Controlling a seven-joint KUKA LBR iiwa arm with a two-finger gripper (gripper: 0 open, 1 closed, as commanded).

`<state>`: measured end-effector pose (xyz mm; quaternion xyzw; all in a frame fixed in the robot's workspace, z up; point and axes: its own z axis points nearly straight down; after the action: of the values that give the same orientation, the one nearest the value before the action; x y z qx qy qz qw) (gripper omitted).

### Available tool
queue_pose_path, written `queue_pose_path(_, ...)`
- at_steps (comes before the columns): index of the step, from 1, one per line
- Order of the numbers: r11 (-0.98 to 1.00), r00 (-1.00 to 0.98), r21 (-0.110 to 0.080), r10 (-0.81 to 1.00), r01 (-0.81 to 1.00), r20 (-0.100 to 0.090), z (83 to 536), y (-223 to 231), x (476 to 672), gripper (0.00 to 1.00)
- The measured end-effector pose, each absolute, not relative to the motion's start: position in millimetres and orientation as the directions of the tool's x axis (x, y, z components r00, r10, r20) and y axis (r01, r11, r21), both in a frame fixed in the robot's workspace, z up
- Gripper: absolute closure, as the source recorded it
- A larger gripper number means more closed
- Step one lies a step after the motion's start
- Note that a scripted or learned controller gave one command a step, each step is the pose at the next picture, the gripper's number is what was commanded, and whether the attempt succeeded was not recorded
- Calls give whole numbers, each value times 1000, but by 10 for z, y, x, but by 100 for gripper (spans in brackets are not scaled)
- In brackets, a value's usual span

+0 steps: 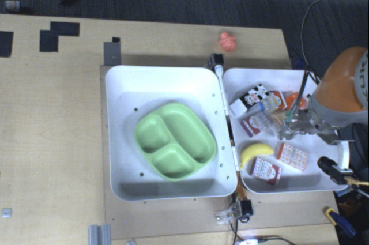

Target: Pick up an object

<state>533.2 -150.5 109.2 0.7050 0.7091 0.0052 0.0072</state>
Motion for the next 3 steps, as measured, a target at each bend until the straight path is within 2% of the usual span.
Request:
queue_pose_path(1,6,-6,17,1000,1000,-3,1091,-1505,5331,0)
queue_pose_path(2,8,-8,21,1000,1000,-3,1199,-1498,5348,100)
queue_pose_path(3,8,-8,21,1000,1000,-3,1198,-1498,5347,0)
